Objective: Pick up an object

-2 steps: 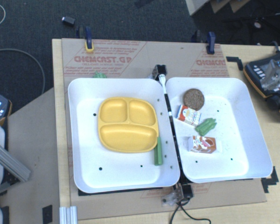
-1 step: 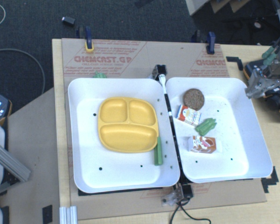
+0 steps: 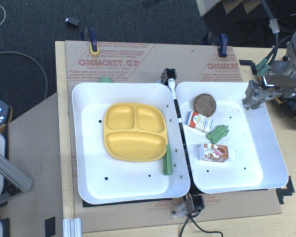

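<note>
The gripper is sitting over the upper right corner of the right bin, low against its rim, and nothing is showing between its tips; whether they are spread or pressed together, I cannot tell from this angle.

The pickable things are clustering in the middle of that bin. A brown round patty is lying nearest the top, a small red-and-white carton just below it, a green leafy piece touching or nearly touching that carton, and a second red-and-white packet lying flat beneath.

Over in the left bin, a yellow divided tray is taking up the centre with a green stick lying along its right side.

For a clean pick, I'd say the patty is looking like the best bet: closest to the arm and fairly free on its upper side. The arm should be travelling left, centring over it and descending straight. The risk is the carton crowding in below, so the tips are better straddling the patty side to side.
</note>
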Available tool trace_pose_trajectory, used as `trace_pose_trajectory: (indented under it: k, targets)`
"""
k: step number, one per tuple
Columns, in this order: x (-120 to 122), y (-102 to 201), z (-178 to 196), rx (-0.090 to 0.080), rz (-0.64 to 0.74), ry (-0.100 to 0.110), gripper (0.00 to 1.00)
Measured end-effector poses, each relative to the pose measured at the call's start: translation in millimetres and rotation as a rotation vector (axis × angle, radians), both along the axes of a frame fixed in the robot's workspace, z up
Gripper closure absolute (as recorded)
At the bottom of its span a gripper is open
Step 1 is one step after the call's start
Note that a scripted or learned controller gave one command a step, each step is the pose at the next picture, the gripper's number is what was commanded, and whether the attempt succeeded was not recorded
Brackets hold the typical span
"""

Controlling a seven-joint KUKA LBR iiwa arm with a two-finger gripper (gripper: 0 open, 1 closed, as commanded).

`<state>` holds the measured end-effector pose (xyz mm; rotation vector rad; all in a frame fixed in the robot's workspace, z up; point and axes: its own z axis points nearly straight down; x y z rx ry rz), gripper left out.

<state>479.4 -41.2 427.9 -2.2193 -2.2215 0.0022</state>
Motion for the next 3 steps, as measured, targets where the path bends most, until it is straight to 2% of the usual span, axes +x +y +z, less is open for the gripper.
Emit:
trace_pose_trajectory:
  k: [1,2,3]
  targets:
    - [0,37,-18,0.001,0.003,0.001,1.00]
    - [0,59,1,0.000,0.000,-0.005,1.00]
    - [0,107,0,0.000,0.001,-0.005,1.00]
